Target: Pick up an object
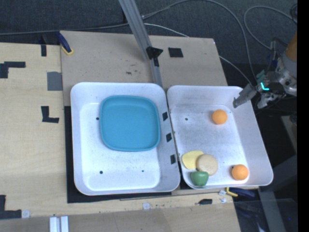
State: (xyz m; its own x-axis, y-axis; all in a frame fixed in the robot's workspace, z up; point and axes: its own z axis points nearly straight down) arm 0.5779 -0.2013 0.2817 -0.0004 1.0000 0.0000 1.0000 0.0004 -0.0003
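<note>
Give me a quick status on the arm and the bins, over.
Two-finger gripper at right bin's far right rim, nothing between fingers. Nearest: small orange ball, untouched. Nothing in the way.

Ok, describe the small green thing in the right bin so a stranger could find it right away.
Start at the right-hand white bin and go to its near left corner, where three items cluster. The small round green object sits nearest the front rim, touching a tan disc and just below a yellow piece; it's the only green item.

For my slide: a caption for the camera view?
Tool hovers by the right bin holding two orange balls; blue plate lies left.
</note>
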